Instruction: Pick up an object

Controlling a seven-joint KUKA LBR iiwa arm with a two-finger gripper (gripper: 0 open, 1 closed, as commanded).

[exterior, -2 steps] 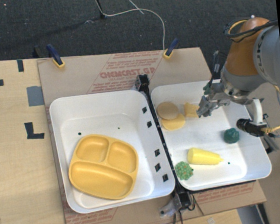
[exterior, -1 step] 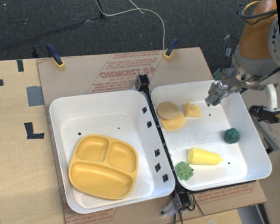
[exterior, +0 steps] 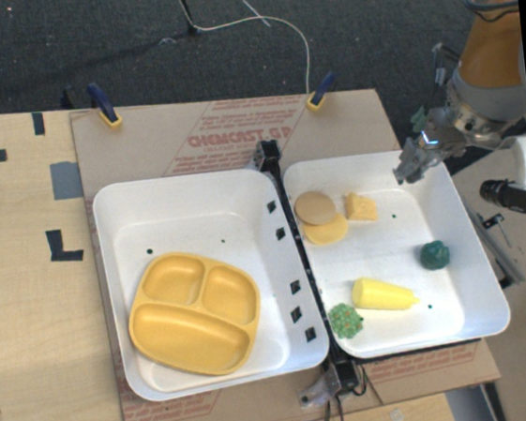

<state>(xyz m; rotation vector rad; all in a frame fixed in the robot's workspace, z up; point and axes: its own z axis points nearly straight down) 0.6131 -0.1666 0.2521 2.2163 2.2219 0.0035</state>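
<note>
Lying untouched in the right bin [exterior: 463, 229] are all the candidates: a round tan piece [exterior: 317, 208] on a yellow disc [exterior: 328, 231], a yellow wedge [exterior: 361, 208], a dark green ball [exterior: 434, 254], a yellow cone [exterior: 383, 295] and a green sprig [exterior: 345, 319]. Nothing is being lifted yet. The pincer [exterior: 409, 167] is hovering over that bin's far right corner; whether it is released or clenched I cannot tell. The left bin [exterior: 113, 222] is carrying a yellow tray [exterior: 194, 312]. Grasping and lifting are both remaining.

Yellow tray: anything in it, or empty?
Empty. The yellow tray in the left bin shows three bare compartments; the food pieces are in the right bin.
</note>
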